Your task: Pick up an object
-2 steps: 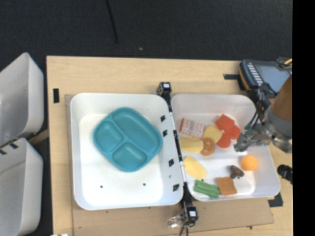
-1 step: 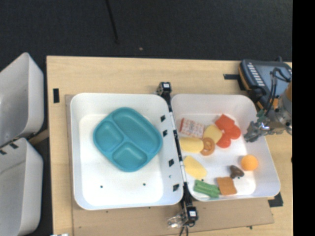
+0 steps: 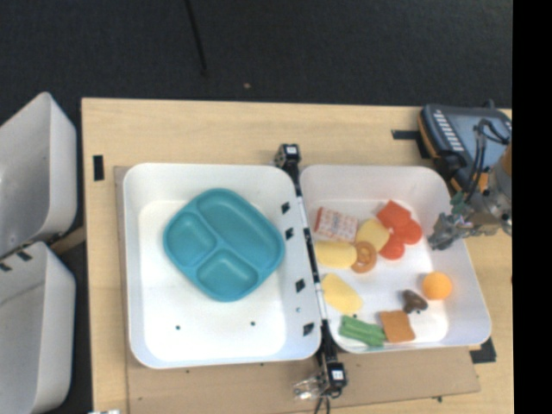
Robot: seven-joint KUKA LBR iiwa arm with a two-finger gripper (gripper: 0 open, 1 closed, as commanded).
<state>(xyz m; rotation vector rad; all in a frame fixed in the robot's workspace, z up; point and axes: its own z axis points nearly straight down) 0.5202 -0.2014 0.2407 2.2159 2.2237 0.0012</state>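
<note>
The right bin (image 3: 461,317) holds several toy foods. Among them are a red pepper (image 3: 399,222), a red-and-white packet (image 3: 335,224), a yellow piece (image 3: 342,294), an orange ball (image 3: 437,285), a small brown item (image 3: 415,300), a tan block (image 3: 397,326) and a green pod (image 3: 362,331). My gripper (image 3: 444,229) reaches in from the right and sits over the bin's right rim, just right of the red pepper and above the orange ball. Nothing shows held in it.
A teal divided plate (image 3: 224,244) lies in the left bin (image 3: 138,317). A black and orange device with cables (image 3: 450,132) sits on the bench at the back right. White boxes (image 3: 34,171) stand off the bench's left edge.
</note>
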